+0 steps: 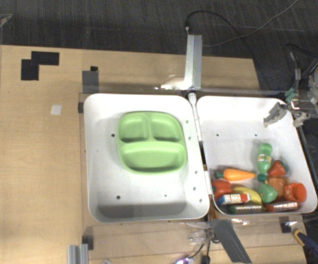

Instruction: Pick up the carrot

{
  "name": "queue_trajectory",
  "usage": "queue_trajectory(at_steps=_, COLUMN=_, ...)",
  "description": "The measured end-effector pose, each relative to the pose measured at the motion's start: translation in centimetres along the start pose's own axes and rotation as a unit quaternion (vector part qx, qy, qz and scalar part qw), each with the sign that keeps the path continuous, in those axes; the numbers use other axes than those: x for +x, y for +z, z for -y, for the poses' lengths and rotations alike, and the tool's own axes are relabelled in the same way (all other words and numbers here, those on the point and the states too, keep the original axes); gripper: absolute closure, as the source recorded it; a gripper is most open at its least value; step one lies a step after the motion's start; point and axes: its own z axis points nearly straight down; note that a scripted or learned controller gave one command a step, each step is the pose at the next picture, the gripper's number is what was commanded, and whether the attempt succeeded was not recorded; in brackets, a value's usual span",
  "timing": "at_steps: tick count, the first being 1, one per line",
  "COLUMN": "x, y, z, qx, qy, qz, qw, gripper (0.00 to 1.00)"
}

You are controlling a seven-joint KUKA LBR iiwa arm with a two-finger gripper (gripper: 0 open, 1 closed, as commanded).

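Observation:
The carrot is orange with a green stub at its left end. It lies on its side in the right bin, at the upper left of a pile of toy food along the bin's near edge. My gripper hovers over the far right corner of that bin, well above and to the right of the carrot. Its two grey fingers stand apart with nothing between them, so it is open.
Around the carrot lie a green bottle, a yellow banana, a green pepper, a red cup and other red pieces. A green divided plate sits in the left bin. A metal post rises behind the bins.

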Motion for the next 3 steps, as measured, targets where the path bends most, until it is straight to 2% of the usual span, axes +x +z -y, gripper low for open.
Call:
queue_trajectory(at_steps=1, x=6.9, y=6.5, z=4.0, qx=0.001, qy=-0.027, qz=0.0, qw=0.9996, gripper=0.0)
queue_trajectory(at_steps=2, x=4.3, y=7.1, z=6.0, qx=0.001, qy=0.033, qz=-0.001, qw=0.9995, gripper=0.0)
queue_trajectory(at_steps=3, x=9.2, y=12.4, z=10.8, qx=0.0, qy=-0.047, qz=0.0, qw=0.9989, gripper=0.0)
